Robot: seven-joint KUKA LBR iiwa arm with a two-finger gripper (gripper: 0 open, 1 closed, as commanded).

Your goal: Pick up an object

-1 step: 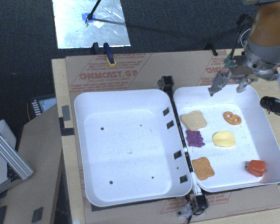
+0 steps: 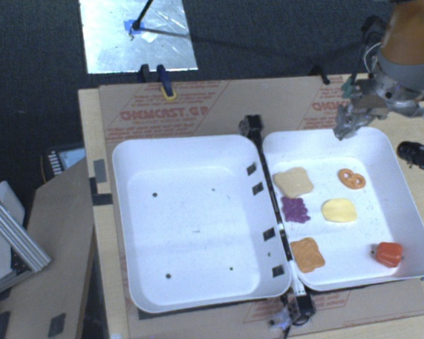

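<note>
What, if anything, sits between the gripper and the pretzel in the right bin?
Nothing visible does. The gripper is above the right bin's far rim, and only bare bin floor lies between it and the pretzel.

2 smooth white plastic bins (image 2: 184, 149), printed cardboard sheet (image 2: 191, 104) beneath, shiny crinkled foil square (image 2: 137, 30), matt wooden bench (image 2: 66, 239)

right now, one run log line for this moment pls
phase: approach | gripper: above right bin's far rim, holding nothing | right bin: pretzel, lemon, grapes untouched
</note>
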